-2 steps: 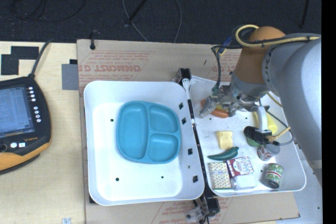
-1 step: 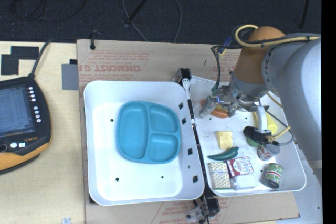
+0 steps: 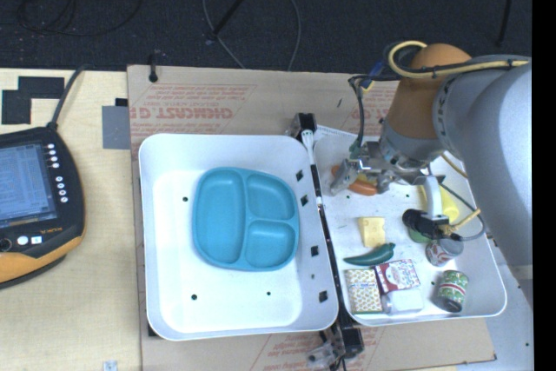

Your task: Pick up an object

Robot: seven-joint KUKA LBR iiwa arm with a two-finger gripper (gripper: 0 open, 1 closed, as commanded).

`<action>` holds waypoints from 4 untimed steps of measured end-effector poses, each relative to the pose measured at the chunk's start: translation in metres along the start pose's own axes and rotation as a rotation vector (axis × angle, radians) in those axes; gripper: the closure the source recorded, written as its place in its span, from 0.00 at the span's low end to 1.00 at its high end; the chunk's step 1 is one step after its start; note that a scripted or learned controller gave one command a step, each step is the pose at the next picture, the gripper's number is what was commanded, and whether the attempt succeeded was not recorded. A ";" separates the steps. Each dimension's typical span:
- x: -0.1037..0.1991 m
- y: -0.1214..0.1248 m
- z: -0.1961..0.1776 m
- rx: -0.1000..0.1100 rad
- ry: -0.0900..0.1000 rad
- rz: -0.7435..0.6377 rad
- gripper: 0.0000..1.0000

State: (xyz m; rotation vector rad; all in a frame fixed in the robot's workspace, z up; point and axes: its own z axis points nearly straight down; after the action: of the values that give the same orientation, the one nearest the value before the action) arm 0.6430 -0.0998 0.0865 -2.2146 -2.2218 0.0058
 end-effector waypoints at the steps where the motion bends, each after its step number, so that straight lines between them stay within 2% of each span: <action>1: -0.022 0.000 0.000 -0.003 -0.002 0.004 0.00; 2: 0.009 0.000 0.000 -0.001 0.001 0.001 0.00; 3: -0.060 -0.030 0.000 0.000 -0.003 0.008 0.00; 4: -0.101 -0.115 0.000 0.002 0.008 0.003 0.00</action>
State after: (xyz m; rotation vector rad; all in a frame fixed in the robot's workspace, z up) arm 0.5285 -0.2015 0.0873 -2.2130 -2.2137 -0.0006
